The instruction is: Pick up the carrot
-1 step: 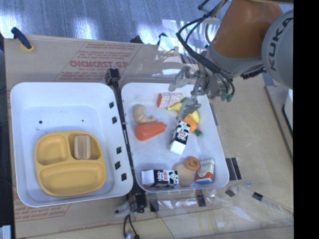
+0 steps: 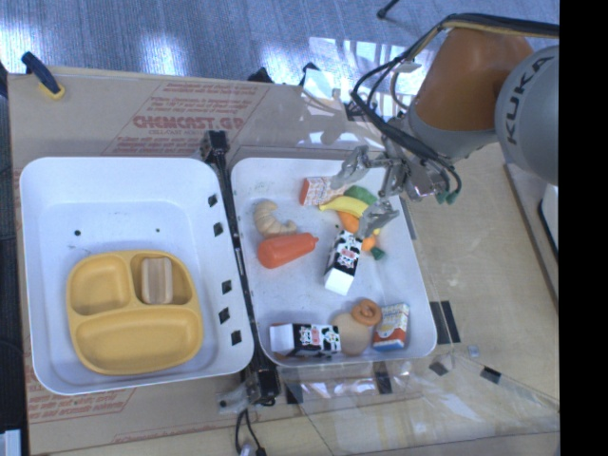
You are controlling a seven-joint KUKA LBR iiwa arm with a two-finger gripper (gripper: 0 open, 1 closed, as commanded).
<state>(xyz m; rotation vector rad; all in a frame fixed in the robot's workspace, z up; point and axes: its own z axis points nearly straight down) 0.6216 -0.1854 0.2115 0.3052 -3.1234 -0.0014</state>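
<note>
An orange-red tapered carrot [image 2: 285, 249] lies in the middle of the right bin [image 2: 418, 283], pointing right. My gripper [image 2: 372, 193] hangs over the bin's far right part, above a yellow banana [image 2: 344, 200] and a green piece [image 2: 361, 196]. Its fingers [image 2: 384, 213] are spread, and I see nothing held between them. A smaller orange piece with a green tip [image 2: 367, 243] lies just below the lower finger. The carrot sits well to the gripper's left and a little nearer the camera.
The right bin also holds a beige ginger-like piece [image 2: 272, 219], a red-and-white box [image 2: 313, 191], two cow-print cartons [image 2: 344, 261] [image 2: 304, 339], a brown round piece [image 2: 363, 317] and a small carton [image 2: 393, 325]. A yellow divided plate [image 2: 133, 335] sits in the left bin.
</note>
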